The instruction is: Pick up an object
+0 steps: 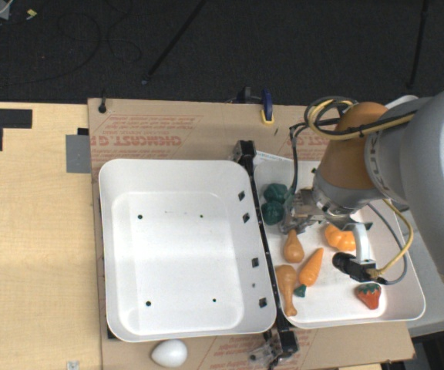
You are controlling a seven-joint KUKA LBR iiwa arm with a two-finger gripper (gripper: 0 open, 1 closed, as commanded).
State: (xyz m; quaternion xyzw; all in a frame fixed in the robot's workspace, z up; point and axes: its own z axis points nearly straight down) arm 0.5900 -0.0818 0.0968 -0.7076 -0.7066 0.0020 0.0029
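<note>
Reach is the step in hand, I judge: the end effector [303,220] hangs low in the right bin [407,303] beside a green toy [274,203], above two carrots [297,264]. Its grip I cannot tell. Next: settle over one piece.

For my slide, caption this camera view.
KUKA arm's gripper reaches into right bin among toy carrots and strawberry.
</note>
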